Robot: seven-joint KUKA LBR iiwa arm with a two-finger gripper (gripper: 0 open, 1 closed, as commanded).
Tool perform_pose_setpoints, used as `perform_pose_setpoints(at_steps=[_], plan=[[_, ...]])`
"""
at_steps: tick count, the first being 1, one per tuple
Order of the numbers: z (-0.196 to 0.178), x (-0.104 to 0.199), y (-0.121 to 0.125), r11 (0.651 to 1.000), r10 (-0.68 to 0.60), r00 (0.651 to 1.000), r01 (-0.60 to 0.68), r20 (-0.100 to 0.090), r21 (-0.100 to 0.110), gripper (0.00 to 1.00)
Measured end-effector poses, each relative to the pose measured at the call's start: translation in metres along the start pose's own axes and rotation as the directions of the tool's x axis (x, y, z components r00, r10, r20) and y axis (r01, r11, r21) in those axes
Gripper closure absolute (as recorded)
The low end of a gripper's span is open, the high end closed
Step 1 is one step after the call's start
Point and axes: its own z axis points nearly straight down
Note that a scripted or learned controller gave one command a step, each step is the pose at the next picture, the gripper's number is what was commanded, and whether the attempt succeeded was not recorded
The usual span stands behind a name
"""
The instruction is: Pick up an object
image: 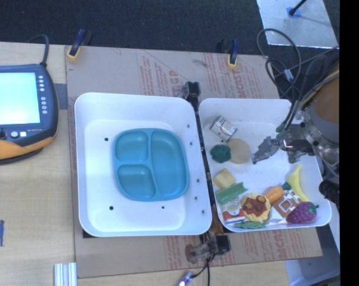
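The pincer (266, 150) is seen low over the right bin (251, 107), reaching in from the right, its dark fingers (262, 152) pointing left. Whether those fingers are spread or pressed together cannot be told at this angle, and nothing is seen between them.

Just left of the pincer, a tan round disc (240, 151) is found lying in the bin, with a dark green ball (220, 153) touching its left side. A small silver carton (223, 127) is seen farther back, tilted.

Along the near side of the right bin a cluster of toy food is gathered: a yellow block (224, 178), a green strip (230, 192) just beneath it, a pizza slice (255, 207), an orange carrot (274, 193), a yellow banana (296, 183) and purple grapes (301, 213) at the right corner.

In the left bin (84, 159) a blue divided plate (150, 164) is laid flat at the centre. A tablet-like control pendant (18, 109) is rested on the surface (30, 219) at far left.
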Motion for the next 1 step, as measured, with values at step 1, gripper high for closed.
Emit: perform_pose_setpoints(at_steps=[1], plan=[[0.0653, 0.0491, 0.0705, 1.0, -0.002, 1.0, 0.002, 0.002, 0.001, 0.0]])
